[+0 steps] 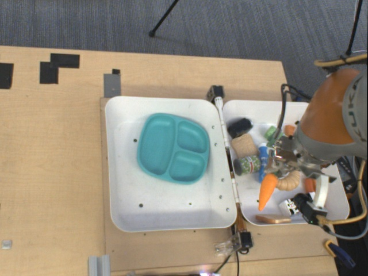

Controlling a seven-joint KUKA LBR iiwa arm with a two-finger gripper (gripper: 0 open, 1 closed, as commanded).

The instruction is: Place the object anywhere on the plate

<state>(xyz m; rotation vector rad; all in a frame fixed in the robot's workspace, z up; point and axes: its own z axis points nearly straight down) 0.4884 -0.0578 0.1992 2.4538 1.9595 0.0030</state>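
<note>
Two white bins sit side by side on the wooden counter (pixel 52 171). The left bin (pixel 123 211) carries a teal plate (pixel 172 148) with three compartments and nothing on it. The right bin (pixel 253 211) has small toys: a carrot (pixel 266 192), a dark piece (pixel 239 125), a green one (pixel 271 133). The arm (pixel 336 117) hangs over these toys, so I judge the picking step is in hand. The gripper (pixel 283 158) is low among them; if it grasps something, I cannot tell. Next it must lift one toy and carry it left, over the divider, to the plate. Beyond the counter is grey carpet (pixel 86 10).
</note>
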